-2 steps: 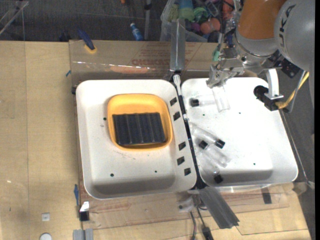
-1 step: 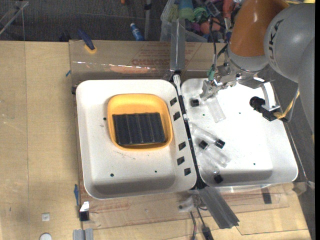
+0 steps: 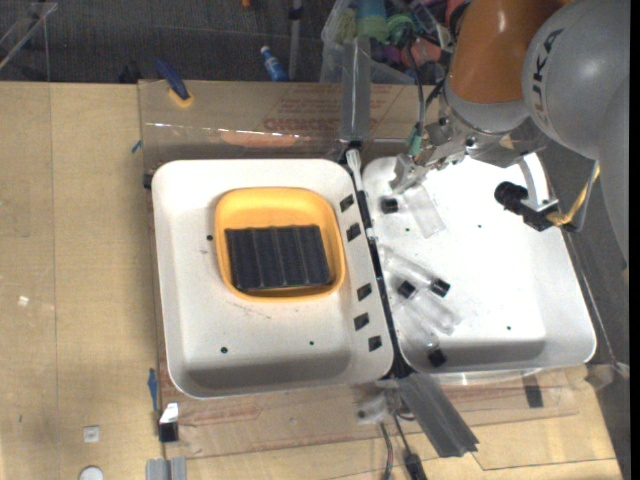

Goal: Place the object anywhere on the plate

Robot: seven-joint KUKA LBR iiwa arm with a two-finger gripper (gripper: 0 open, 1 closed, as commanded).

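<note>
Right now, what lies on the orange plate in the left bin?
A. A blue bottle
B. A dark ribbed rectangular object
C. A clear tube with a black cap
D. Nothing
B: a dark ribbed object lies on the plate in the left bin.

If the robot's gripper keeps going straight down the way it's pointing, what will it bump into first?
Probably the small clear object with a black cap lying just below the gripper in the right bin. Depth is hard to judge from this slant, so it might instead meet the bin's white floor beside it.
</note>
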